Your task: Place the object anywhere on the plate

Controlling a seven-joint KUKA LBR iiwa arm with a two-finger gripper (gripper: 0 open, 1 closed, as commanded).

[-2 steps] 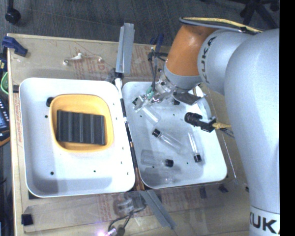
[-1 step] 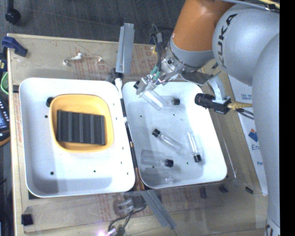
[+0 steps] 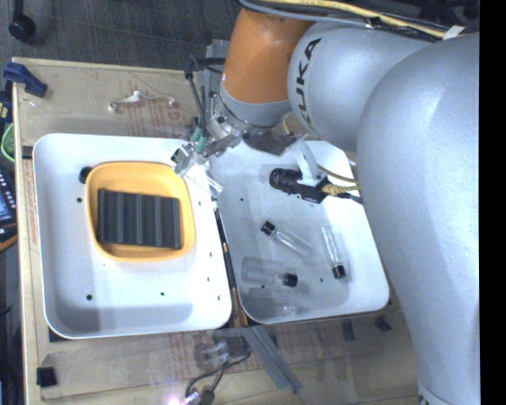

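- Big grey robot arm (image 3: 405, 184) with an orange band (image 3: 257, 49) is closest to the camera. It covers the bench on the gripper's right side in the picture.
- Its two-finger gripper (image 3: 188, 160) hangs at the far corner where the two shallow bins meet, just over the rim of the left white bin (image 3: 126, 298).
- I cannot tell if the gripper is wide, narrow or holding something. It is too small and blurry there.
- A yellow plate (image 3: 139, 172) with round corners sits in that left bin. It is near the gripper, down and to the left of it in the picture. A dark ridged mat (image 3: 139, 218) lies in the middle of the plate.
- On the gripper's other side, in the right white bin (image 3: 244, 188), lie three small clear tubes with black caps.
- The nearest tube (image 3: 280, 234) is down and to the right of the gripper. It lies on a slant, and its cap end points back toward the gripper.
- The second tube (image 3: 331, 247) is farther off. It lies almost straight up and down in the picture, with its cap at the low end.
- The third tube (image 3: 266, 272) is the lowest one and is faint.
- I think a tube is the thing to move. The tubes and the plate are on opposite sides of the gripper, so a tube must cross the wall between the bins to reach the plate.
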